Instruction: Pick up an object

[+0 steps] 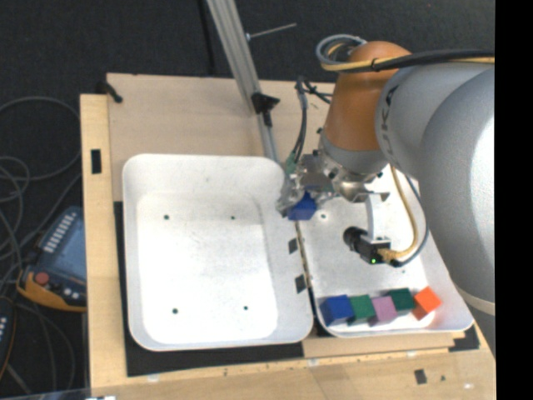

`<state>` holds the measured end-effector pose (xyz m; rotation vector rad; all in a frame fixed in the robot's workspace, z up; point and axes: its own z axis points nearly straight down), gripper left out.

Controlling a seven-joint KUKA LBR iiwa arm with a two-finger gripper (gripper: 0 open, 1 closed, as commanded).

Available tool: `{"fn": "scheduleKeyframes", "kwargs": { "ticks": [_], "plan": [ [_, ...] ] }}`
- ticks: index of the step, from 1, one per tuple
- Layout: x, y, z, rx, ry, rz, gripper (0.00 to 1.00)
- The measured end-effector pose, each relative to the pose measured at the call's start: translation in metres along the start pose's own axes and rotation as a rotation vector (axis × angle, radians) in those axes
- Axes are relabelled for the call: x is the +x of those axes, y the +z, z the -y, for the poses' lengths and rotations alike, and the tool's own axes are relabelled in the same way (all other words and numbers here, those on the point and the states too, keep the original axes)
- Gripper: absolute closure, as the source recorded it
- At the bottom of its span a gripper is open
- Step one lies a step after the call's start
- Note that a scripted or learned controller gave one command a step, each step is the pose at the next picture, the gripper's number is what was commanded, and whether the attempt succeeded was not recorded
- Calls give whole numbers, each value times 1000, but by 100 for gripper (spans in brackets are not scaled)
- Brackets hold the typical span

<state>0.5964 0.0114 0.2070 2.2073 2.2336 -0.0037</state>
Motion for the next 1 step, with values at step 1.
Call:
{"fn": "scheduleKeyframes", "kwargs": {
  "ticks": [1],
  "plan": [
    [53, 11, -34, -2, 5, -4, 100]
  ]
}}
